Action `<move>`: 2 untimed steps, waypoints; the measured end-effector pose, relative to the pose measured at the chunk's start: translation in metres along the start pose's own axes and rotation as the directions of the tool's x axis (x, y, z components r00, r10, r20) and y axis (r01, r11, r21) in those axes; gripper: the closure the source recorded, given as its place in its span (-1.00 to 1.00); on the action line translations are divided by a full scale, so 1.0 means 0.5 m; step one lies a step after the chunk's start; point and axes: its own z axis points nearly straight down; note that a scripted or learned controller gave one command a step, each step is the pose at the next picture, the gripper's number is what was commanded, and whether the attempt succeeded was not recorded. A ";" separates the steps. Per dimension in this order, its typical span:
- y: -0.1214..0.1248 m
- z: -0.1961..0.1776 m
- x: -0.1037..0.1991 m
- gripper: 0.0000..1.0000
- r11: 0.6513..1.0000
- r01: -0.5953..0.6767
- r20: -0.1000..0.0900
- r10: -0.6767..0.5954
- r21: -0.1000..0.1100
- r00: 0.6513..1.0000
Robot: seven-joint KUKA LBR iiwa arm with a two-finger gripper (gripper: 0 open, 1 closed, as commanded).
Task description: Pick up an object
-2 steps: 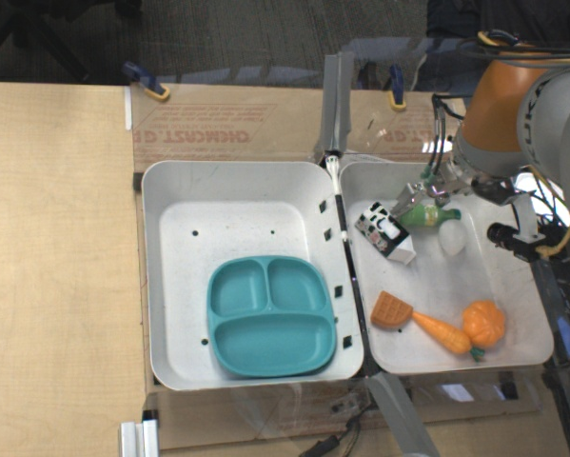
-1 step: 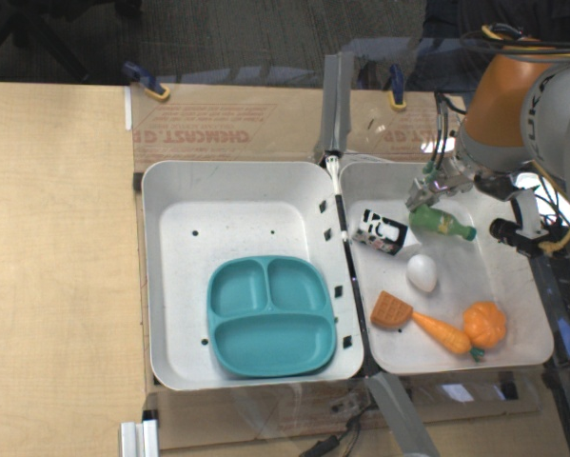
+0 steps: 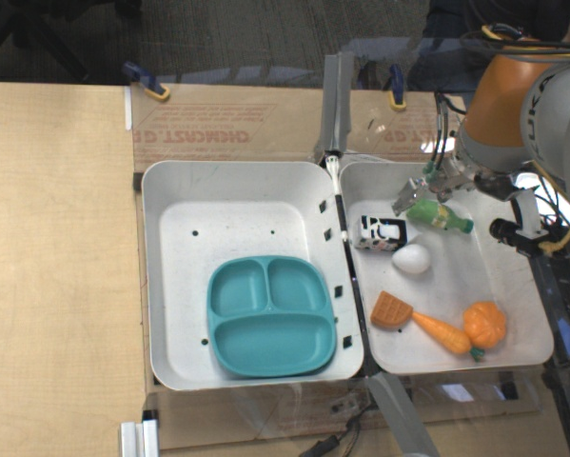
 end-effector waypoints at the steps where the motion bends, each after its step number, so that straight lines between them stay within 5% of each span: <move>1: -0.056 0.041 -0.011 -1.00 0.999 -0.029 -0.009 0.029 0.021 1.000; 2: -0.055 0.020 -0.014 1.00 0.999 -0.032 -0.007 0.032 0.018 0.999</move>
